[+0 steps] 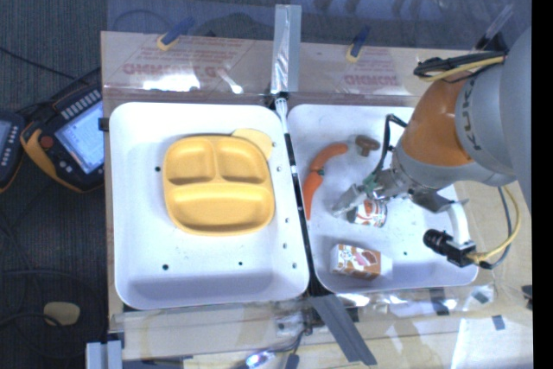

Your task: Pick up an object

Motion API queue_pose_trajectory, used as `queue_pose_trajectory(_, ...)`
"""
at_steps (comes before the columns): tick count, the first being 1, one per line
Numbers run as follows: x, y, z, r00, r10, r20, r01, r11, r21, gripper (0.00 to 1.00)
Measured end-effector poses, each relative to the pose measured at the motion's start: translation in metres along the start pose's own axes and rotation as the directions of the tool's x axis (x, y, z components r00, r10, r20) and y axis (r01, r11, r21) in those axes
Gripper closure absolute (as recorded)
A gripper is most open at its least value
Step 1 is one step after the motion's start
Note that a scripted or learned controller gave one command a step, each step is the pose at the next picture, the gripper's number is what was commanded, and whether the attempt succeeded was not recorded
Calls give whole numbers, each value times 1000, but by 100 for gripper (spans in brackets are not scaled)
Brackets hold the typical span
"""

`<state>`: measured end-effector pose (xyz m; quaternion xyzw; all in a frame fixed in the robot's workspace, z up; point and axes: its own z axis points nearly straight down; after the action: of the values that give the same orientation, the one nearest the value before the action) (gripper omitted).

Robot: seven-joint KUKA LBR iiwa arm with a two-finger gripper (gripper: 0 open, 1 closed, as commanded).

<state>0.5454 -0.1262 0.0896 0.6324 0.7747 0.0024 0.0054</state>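
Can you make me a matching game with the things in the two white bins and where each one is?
Things:
1. yellow tray
2. orange carrot
3. small carton
4. claw

Places:
A. near the front wall of the right bin
B. in the left bin
C. over the middle of the right bin, by a small red and white packet
D. in the right bin, next to the divider between the bins

Pairs: 1-B, 2-D, 3-A, 4-C
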Motion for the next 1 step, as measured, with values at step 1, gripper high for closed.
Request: queue_pose_trajectory(1,14,-54,-1,1000,-24,2,24,1000,-3,0)
